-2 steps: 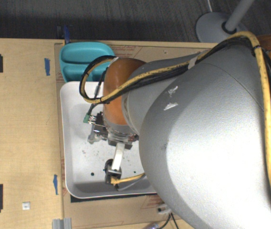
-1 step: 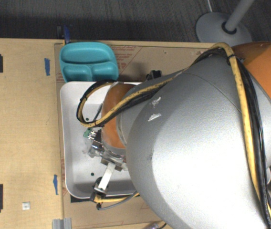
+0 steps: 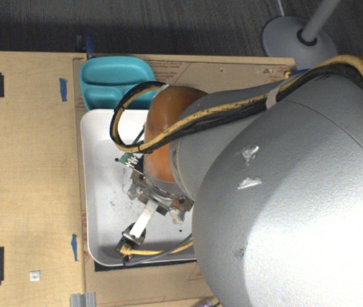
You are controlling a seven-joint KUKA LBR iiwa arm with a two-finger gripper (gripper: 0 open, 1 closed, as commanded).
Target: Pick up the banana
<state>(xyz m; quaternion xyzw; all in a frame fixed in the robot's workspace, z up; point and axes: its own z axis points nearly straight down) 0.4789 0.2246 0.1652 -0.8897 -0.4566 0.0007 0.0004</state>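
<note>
My grey arm [image 3: 277, 190] with its orange band [image 3: 169, 130] reaches in from the right and covers most of the bench. Its wrist points down into the white bin [image 3: 101, 171] on the left. The gripper [image 3: 151, 198] hangs low over the middle of that bin's floor, largely hidden beneath the wrist flange. The arm hides the bin's right part and whatever lies under it.
A turquoise plastic container [image 3: 114, 78] sits at the far edge of the white bin. Brown cardboard [image 3: 28, 171] with black and blue tape marks covers the bench to the left. A grey stand base [image 3: 293, 37] is at the top right.
</note>
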